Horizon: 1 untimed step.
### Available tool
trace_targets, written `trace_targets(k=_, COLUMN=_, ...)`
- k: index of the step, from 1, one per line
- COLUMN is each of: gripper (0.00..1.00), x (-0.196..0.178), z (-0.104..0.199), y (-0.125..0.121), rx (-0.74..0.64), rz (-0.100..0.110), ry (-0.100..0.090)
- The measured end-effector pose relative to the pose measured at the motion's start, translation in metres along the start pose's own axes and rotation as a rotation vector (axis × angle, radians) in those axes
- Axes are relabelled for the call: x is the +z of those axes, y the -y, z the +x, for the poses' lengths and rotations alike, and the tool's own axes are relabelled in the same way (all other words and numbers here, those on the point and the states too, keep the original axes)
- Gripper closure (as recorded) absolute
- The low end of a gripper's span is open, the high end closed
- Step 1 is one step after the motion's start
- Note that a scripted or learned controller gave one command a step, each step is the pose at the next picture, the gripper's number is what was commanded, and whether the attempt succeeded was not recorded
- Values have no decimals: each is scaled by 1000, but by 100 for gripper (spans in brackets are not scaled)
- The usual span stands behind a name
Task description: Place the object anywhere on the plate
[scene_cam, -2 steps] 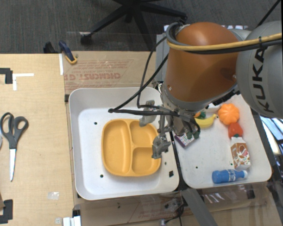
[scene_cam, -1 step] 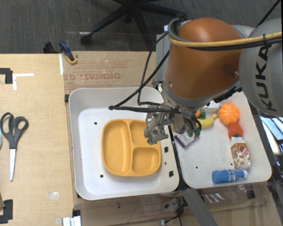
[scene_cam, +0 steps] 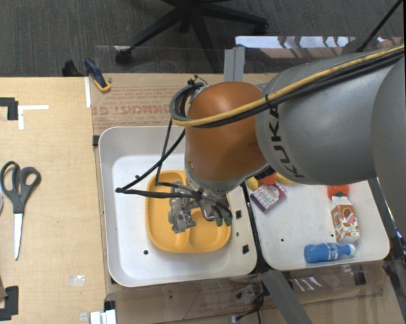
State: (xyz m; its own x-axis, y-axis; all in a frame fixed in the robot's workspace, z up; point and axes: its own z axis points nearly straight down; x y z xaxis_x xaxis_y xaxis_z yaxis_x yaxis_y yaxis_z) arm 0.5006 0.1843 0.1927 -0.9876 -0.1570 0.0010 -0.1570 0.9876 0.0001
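A yellow plate (scene_cam: 161, 232) lies in the left white bin (scene_cam: 126, 260). My gripper (scene_cam: 188, 217) hangs low over the plate's middle, under the orange wrist band (scene_cam: 225, 134), which hides the plate's upper right part. Nothing shows between its tips. In the right bin (scene_cam: 286, 251) lie a purple packet (scene_cam: 267, 197), a blue bottle (scene_cam: 329, 252) and a small carton with a red cap (scene_cam: 344, 219).
Scissors (scene_cam: 18, 191) rest on the wooden bench to the left of the bins. A blue-handled tool (scene_cam: 97, 74) lies at the bench's far edge. The big grey arm (scene_cam: 341, 113) covers the right bin's upper part.
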Motion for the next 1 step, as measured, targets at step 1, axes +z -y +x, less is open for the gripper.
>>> trace_targets(k=1, gripper=0, x=0, z=0, y=0, rx=1, rz=0, ry=1)
